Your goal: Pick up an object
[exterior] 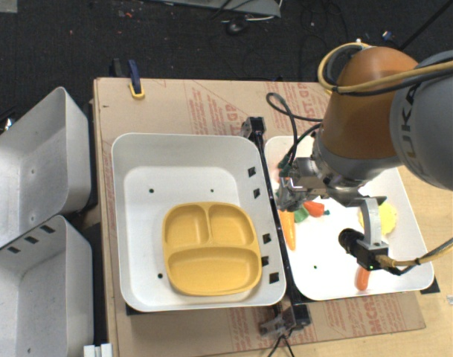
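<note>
You are looking at the orange carrot (287,229), the likeliest thing to be picked. It is lying in the right bin (412,222), hard against that bin's left wall, just beside the divide between the two bins. Its long axis is running roughly top to bottom of the camera view, with a slight lean, and the narrower end seems to be pointing toward the near edge of the bench.

The gripper (291,188) is hanging just above the carrot's upper end, so the carrot is lying below and slightly toward the near side of it, almost underneath. I cannot tell you how the gripper is set, because the wrist is covering it, and nothing is visibly held. If you are going for the carrot, I judge that the grip needs to close across its short width, that is, left to right in this view, and the bin wall is leaving little room on the left side.

Just beside the carrot, to its right, a small red and green piece (312,210) is crowding it. Further right a yellow object (387,218) is lying partly behind a cable bracket, and a small orange-red piece (362,278) is sitting near the front rim.

In the left bin (137,169) a yellow divided plate (210,249) is resting, well apart from the gripper.
</note>
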`<state>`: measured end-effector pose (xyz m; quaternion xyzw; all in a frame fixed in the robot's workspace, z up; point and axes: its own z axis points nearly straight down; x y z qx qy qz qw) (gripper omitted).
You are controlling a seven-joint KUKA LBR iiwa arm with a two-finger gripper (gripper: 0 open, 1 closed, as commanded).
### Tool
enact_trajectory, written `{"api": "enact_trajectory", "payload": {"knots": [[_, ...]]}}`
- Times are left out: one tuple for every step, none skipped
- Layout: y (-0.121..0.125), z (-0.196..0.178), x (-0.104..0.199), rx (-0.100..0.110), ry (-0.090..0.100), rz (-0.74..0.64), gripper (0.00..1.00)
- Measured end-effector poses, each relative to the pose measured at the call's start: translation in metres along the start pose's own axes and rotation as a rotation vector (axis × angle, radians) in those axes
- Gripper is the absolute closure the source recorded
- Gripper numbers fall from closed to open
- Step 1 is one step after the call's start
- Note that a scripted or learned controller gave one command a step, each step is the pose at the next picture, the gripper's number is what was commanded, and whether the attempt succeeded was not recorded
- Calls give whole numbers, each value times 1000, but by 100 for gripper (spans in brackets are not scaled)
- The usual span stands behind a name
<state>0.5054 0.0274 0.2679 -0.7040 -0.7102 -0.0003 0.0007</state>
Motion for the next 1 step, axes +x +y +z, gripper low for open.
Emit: {"api": "enact_trajectory", "payload": {"knots": [[0,20,57,3,0,1,100]]}}
